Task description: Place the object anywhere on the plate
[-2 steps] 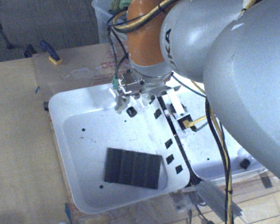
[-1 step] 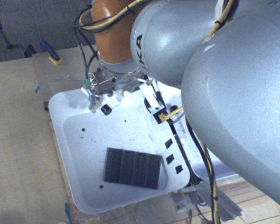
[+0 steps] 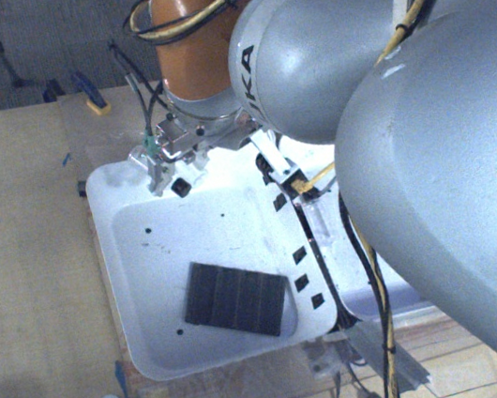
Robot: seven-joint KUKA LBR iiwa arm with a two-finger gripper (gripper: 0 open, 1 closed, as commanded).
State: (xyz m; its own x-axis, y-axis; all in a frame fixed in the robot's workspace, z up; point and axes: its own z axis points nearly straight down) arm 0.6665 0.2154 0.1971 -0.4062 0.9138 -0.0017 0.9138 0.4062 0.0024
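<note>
Bench: pale tan surface (image 3: pixel 25 280) left of the bins, a few small bits lying near its lower edge.
Room to move: the left bin's (image 3: pixel 137 351) floor is mostly bare white between its far rim and the dark piece; my own arm (image 3: pixel 432 161) covers the right side.
Object: a flat dark rectangular plate (image 3: pixel 237 298), ribbed, lying tilted on the bin floor near the front wall.
My gripper (image 3: pixel 167 168): over the bin's far rim, well apart from the plate; I cannot tell how it is set.
</note>
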